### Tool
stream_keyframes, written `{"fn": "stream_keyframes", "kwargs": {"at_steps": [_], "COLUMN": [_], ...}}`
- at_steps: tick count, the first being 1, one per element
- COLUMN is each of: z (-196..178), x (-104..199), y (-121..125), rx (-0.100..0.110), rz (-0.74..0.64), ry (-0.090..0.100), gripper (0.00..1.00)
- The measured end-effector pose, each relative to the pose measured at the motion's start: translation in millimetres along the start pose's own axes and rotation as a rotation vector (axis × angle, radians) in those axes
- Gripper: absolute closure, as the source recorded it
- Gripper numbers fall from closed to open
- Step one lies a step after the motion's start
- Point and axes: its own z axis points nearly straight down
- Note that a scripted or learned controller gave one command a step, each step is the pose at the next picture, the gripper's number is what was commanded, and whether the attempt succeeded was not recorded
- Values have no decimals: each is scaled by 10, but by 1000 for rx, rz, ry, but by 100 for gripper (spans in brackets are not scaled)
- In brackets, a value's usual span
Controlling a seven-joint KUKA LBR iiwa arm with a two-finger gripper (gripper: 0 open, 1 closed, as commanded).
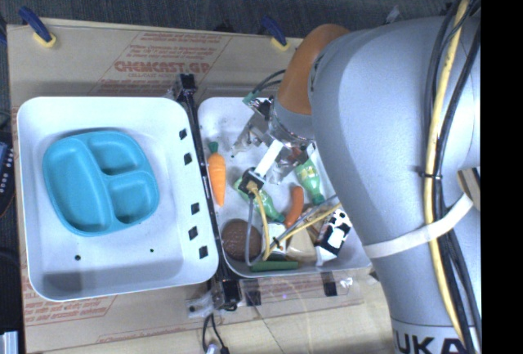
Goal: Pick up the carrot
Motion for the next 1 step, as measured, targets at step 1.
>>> {"fn": "stream_keyframes", "kwargs": {"at_steps": [1], "z": [-99], "x": [8], "y": [-1], "rx": [-1], "rz": [-9], "ry": [0], "gripper": [100]}}
